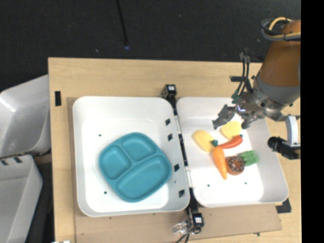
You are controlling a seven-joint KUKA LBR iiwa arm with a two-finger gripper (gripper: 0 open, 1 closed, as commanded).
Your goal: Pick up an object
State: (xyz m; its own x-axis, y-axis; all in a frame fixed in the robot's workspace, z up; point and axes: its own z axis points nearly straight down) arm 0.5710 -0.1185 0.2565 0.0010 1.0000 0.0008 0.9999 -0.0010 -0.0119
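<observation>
Teal plate [134, 166], white bins [81, 151], yellow pieces [202, 139], orange carrot [219, 162], red pepper [230, 143].

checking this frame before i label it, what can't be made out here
- Gripper: blurred and small in the camera view; open or shut cannot be told.
- Yellow piece: upper edge covered by the gripper.
- Round brown item: too small to identify, overlapped by the carrot.
- Arm: cut off at the right edge.

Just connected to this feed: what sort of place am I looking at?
Most likely a robot lab test bench, not a kitchen: two shallow white bins clipped together on a wooden bench, toy food like a plastic carrot, and the arm's tool above them.
</observation>
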